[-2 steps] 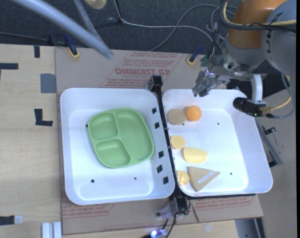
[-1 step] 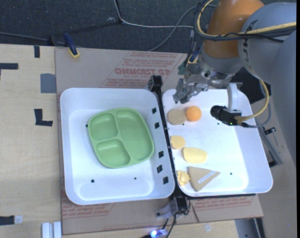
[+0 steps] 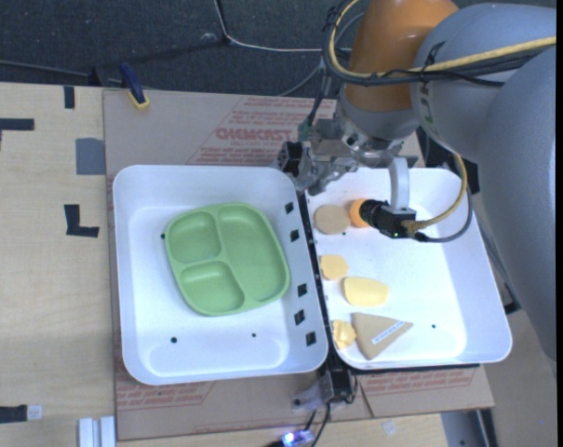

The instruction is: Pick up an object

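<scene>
The right bin (image 3: 449, 277) holds several food pieces. A tan round piece (image 3: 329, 219) lies near its top left corner, with a small orange piece (image 3: 357, 212) just to its right. Further down are a small yellow piece (image 3: 333, 267), a larger yellow piece (image 3: 366, 291), another small yellow one (image 3: 343, 333) and a tan wedge (image 3: 380, 332). My gripper (image 3: 311, 173) hangs over the bin's top left corner, just above the tan round piece. Nothing is visible held in it.
The left bin (image 3: 141, 250) holds a green three-compartment tray (image 3: 227, 257). A black cable fitting (image 3: 393, 220) from the wrist hangs beside the orange piece. The arm's bulk covers the right bin's upper right. Black clips line the divider between the bins.
</scene>
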Robot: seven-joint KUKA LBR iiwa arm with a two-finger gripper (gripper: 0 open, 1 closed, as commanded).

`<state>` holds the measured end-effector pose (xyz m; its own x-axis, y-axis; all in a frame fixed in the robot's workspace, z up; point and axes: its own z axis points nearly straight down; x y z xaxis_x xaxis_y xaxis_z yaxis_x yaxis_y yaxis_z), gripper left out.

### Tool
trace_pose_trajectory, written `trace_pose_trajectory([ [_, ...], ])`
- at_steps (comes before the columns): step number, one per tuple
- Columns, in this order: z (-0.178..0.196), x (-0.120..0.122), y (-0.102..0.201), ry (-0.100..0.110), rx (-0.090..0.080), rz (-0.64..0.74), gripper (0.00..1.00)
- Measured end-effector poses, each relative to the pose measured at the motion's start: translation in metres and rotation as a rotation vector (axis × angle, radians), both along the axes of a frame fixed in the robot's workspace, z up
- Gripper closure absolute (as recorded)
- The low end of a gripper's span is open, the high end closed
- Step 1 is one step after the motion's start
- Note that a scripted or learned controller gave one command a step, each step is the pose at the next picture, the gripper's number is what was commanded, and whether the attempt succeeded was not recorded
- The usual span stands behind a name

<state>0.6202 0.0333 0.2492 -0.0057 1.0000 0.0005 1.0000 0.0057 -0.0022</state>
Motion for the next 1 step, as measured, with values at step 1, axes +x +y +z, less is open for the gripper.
trace_pose_trajectory([
  [1,-0.02,-0.0074,0.0474,0.002,-0.001,-0.001,1.0],
])
